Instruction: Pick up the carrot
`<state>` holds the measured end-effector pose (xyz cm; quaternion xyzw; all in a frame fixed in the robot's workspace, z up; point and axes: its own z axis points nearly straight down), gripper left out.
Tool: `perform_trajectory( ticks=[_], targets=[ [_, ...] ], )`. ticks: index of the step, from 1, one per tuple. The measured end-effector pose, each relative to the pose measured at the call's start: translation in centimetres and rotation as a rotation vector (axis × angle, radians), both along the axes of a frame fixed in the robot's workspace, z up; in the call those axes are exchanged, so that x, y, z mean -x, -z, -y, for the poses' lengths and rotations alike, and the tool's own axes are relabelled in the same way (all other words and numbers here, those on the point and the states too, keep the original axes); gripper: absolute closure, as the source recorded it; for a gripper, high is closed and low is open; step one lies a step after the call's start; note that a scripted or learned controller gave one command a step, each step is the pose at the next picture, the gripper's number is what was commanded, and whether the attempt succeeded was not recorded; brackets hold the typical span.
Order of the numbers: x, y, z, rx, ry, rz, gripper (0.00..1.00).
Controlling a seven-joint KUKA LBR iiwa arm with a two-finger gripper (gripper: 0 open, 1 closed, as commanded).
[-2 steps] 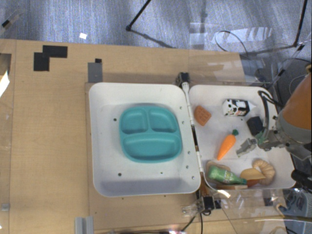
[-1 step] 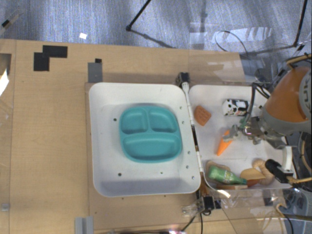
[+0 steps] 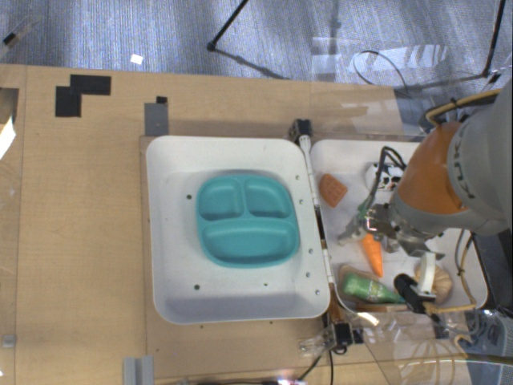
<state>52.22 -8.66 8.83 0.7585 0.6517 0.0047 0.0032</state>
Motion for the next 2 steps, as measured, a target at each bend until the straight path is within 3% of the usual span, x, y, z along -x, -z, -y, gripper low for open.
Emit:
perform_trajectory(
  ticks=[1,2],
  targets=[
    [-0.4,-1.3,-0.1,0.001,-0.004,0.010,1.00],
    [-2.2,-9.8,-3.5,-0.003,0.361,-0.003,1.00]
  ],
)
